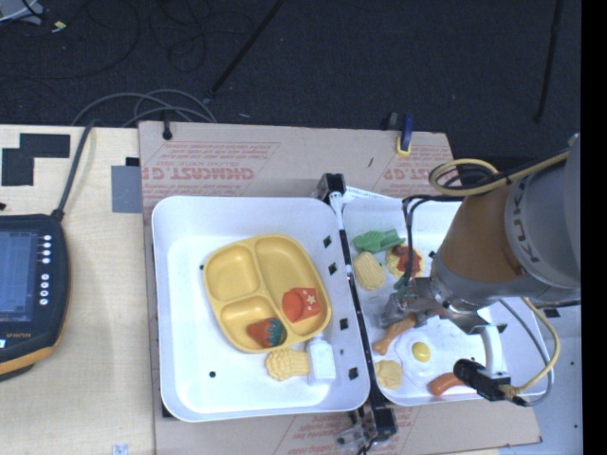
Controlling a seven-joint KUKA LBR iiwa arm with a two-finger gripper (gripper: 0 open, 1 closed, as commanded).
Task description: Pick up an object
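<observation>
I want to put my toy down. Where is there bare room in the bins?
The left bin has bare floor left of the yellow tray and along its top wall. The right bin is crowded: toy food and the arm cover most of it.

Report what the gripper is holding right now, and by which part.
Cannot be told. The gripper sits low in the right bin among toy food, and its fingertips are hidden by the wrist.
</observation>
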